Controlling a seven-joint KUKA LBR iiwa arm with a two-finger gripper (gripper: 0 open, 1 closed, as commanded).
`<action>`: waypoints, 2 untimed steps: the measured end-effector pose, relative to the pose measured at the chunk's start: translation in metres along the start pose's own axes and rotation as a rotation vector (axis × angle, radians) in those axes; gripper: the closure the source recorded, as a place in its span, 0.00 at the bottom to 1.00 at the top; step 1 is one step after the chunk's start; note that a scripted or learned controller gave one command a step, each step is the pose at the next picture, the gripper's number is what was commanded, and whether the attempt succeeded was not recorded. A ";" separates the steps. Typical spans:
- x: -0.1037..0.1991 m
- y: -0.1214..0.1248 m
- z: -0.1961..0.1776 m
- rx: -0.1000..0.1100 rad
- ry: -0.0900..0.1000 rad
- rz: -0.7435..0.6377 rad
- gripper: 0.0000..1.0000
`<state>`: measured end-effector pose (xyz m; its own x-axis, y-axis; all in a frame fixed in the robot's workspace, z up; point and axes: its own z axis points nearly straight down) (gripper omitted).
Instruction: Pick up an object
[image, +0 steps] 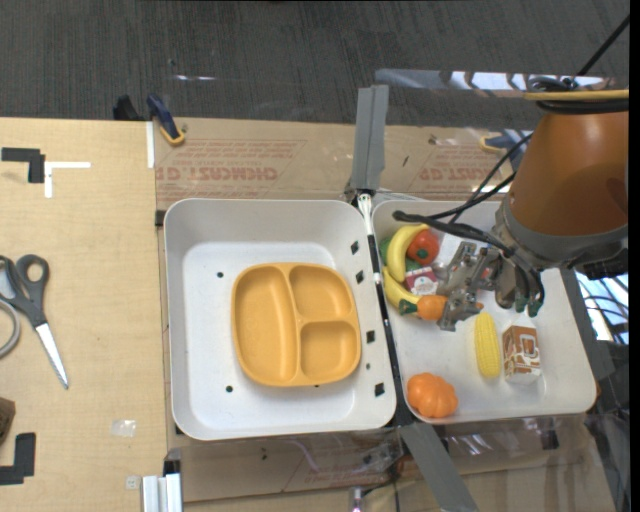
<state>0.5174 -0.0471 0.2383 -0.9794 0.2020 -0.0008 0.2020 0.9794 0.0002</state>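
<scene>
Arm (585, 190): one, with a broad, rounded orange band as its largest visible section; glossy surface showing soft highlights. Below the band, a grey collar ring, smooth and matte. Cables (470, 210): thin, black, several, looping from the wrist across to the side; a further dark cable runs off past the top of the band. Gripper (462, 300): bare grey metal, built of small angular blocks and brackets, with dark cylindrical parts beside it under the collar. Markings: none legible.
</scene>
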 end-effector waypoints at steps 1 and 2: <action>-0.003 -0.080 -0.152 0.001 -0.004 -0.326 1.00; -0.015 -0.104 0.053 -0.001 0.000 -0.318 1.00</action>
